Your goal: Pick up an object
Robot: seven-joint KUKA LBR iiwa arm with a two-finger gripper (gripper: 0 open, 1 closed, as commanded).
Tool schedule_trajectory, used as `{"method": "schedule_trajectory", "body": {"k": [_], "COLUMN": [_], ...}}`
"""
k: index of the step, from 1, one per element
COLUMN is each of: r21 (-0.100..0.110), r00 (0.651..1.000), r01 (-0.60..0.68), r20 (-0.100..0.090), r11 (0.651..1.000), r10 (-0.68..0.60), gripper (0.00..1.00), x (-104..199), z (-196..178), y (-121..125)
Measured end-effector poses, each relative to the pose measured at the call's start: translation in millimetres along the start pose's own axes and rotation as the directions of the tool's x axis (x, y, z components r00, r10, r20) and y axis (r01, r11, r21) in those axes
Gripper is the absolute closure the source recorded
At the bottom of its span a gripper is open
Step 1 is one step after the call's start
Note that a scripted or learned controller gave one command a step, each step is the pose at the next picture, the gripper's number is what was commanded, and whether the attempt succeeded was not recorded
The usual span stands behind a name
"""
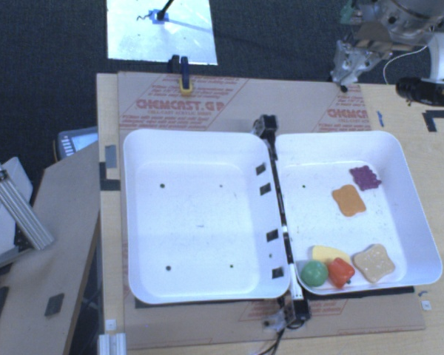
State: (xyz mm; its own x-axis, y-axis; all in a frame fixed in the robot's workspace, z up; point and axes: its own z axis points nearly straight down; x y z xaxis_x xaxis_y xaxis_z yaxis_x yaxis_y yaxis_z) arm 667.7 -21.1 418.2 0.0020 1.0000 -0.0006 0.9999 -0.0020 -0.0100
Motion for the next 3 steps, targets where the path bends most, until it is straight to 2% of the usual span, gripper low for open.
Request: {"method": "schedule_trajectory", "body": {"k": [1,2,3], "r21": [-0.027,-0.001,-0.026], "r00": [1.000,1.000,1.000], "r01": [0.010,0.001,0.008], "r20": [-0.002,0.000,-0.001], "r11": [1.000,1.000,1.000], "r10": [-0.010,-0.001,-0.008], "gripper": [1.00,1.00,1.00], "x": [43,6,31], "z": [-125,-8,-125], "y": [-1,0,-1]}}
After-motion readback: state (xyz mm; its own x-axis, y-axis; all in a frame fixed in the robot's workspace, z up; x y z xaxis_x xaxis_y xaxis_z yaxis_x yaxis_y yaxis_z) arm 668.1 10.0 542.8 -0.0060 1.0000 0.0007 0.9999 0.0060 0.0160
